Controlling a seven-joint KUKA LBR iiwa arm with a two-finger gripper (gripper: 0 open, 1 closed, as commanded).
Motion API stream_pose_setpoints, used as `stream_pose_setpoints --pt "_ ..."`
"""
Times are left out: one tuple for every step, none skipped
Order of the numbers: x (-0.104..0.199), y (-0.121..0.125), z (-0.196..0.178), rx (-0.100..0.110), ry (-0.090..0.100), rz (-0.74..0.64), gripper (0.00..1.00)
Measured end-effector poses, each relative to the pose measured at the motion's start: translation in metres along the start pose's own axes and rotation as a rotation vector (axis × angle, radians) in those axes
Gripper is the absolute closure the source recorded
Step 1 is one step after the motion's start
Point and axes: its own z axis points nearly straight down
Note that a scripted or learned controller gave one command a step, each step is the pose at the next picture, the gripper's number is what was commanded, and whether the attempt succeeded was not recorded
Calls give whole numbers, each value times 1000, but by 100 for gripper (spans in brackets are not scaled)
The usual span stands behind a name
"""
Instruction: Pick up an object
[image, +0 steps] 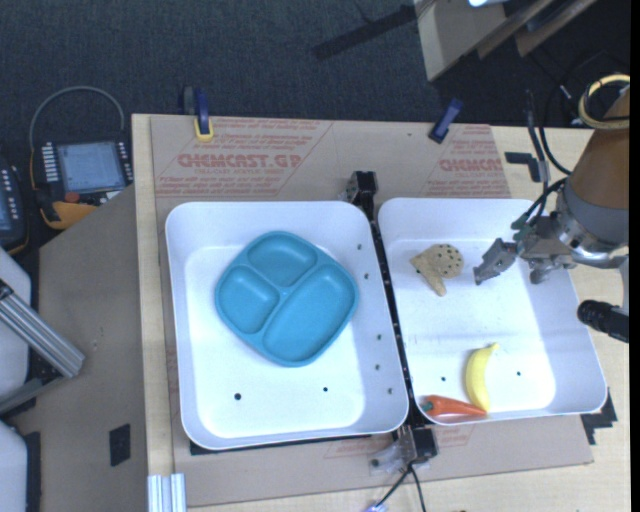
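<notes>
Gripper (515, 262) spread open beside tan cracker (438, 266) — dark-speckled, ragged-edged.

The bench (300, 150) is covered with brown board printed in red lettering, and the left bin (190, 330) sits directly on it. Touching that bin along its right side is the right bin (545, 330), with black clips at the seam, one at the far end (362, 186) and one at the near end (420, 440). Beyond the left bin's far left corner a yellow clamp (203, 125) grips the board's far edge, and a blue clamp (444, 120) grips the same edge farther right.
</notes>
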Motion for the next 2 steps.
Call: stream_pose_setpoints --pt "1 3 -8 -15 -3 -4 0" --pt "4 -1 34 -11 -1 -3 0"
